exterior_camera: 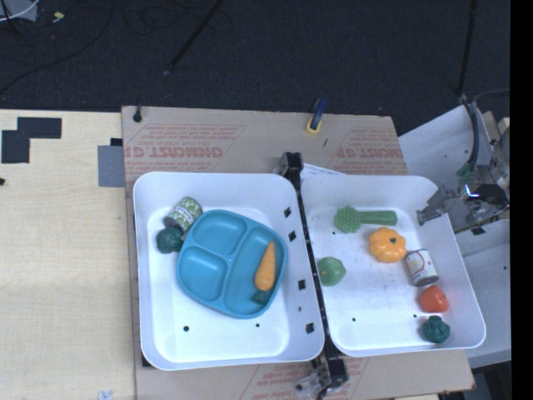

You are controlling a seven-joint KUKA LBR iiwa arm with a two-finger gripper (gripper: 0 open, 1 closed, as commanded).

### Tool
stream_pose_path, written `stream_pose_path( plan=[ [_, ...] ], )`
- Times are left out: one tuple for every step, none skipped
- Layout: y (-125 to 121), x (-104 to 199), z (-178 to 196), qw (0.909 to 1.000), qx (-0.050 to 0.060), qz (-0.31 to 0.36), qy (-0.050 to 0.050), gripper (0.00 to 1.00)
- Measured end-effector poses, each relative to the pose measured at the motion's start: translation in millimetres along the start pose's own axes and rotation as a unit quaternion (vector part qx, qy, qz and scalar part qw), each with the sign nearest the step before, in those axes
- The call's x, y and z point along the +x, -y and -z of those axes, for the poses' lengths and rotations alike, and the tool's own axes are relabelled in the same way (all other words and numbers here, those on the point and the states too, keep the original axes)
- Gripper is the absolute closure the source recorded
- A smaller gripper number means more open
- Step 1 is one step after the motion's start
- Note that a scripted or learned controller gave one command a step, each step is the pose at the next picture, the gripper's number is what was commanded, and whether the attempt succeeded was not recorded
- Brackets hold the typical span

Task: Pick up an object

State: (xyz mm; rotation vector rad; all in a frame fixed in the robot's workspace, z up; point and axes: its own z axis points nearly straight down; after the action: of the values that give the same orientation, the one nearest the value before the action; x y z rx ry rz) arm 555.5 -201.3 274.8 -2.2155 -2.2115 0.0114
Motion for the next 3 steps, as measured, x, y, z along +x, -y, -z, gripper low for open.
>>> stream_pose_path(
  plan=[
    [-2, 0, 7, 1.0, -0.006, 0.001, 0.001, 0.0],
    [-12, 5, -50, 1.0, -0.003, 0.002, 0.0, 0.0],
    [-21, 5, -110, 1.0, -0.003, 0.001, 0.0, 0.0]
  ],
)
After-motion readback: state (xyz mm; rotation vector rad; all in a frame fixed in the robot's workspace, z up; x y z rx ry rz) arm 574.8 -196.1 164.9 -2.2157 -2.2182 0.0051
